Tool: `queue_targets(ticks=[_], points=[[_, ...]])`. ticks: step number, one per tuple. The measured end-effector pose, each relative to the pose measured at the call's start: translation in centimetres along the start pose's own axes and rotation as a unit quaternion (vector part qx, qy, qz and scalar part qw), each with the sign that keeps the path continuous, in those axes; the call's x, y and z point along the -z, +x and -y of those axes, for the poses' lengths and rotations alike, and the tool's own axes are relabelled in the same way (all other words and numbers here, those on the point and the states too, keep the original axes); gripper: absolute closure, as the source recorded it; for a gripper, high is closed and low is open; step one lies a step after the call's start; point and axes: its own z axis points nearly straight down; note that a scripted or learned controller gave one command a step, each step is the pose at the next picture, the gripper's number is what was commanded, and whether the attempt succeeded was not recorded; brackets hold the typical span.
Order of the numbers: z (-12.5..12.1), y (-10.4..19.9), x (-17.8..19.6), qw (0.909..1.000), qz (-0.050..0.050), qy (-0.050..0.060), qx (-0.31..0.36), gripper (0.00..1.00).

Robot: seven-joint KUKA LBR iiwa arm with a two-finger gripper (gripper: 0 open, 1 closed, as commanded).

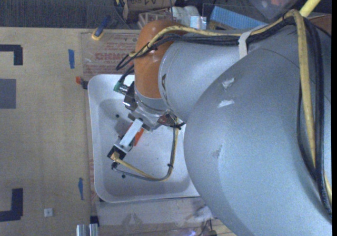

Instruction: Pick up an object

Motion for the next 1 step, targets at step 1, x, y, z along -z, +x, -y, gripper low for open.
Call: queue_targets(ticks=[1], points=[[3.68, -2.16, -9.04, 0.9986, -0.006, -0.003, 0.053, 1.00]])
